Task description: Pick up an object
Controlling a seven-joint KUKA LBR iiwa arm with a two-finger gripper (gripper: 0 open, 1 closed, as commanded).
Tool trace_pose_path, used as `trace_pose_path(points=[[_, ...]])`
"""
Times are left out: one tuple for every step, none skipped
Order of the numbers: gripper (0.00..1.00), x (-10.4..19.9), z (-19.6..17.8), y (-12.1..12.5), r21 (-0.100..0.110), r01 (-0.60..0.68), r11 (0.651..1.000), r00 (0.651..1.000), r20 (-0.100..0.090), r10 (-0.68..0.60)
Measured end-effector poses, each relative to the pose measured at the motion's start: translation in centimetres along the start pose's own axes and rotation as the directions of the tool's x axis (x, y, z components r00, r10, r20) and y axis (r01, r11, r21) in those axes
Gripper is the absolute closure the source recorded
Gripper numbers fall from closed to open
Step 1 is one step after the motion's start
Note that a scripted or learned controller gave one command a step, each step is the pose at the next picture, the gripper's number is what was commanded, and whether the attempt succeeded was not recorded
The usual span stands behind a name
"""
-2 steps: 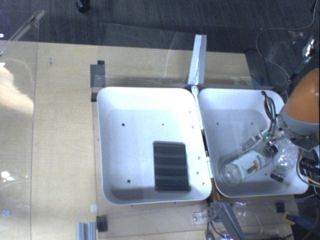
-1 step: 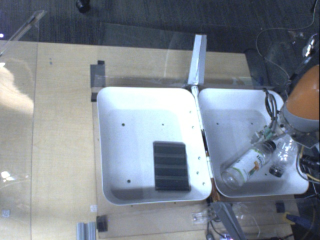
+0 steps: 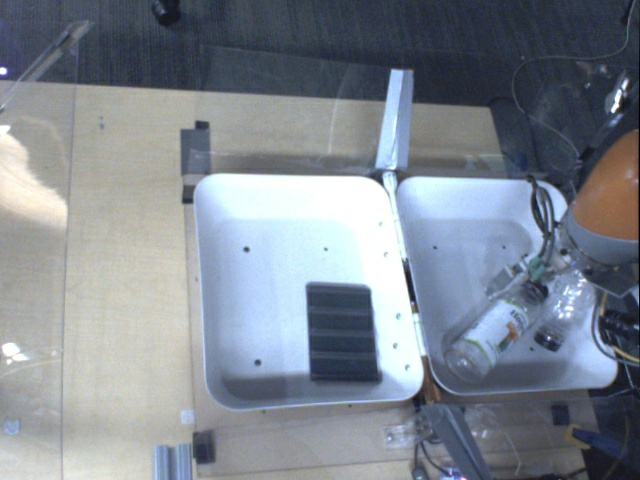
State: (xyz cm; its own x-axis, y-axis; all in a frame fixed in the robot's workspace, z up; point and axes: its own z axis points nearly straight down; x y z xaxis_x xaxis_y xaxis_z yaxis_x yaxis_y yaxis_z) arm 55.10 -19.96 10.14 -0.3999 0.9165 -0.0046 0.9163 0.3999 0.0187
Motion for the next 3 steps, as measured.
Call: trace_pose_path(points=[[0.0,-1.1,1.3,1.7,0.009,-0.16,0.987,0.987,0.001,0.16],[1.0,-1.1,0.1,2.1,0.001,-0.153,0.988,0.988,0.004,0.153],[1.0,4.3,-6.4,8.8,0.013,-0.085,0.996,0.996,-0.001,0.085]])
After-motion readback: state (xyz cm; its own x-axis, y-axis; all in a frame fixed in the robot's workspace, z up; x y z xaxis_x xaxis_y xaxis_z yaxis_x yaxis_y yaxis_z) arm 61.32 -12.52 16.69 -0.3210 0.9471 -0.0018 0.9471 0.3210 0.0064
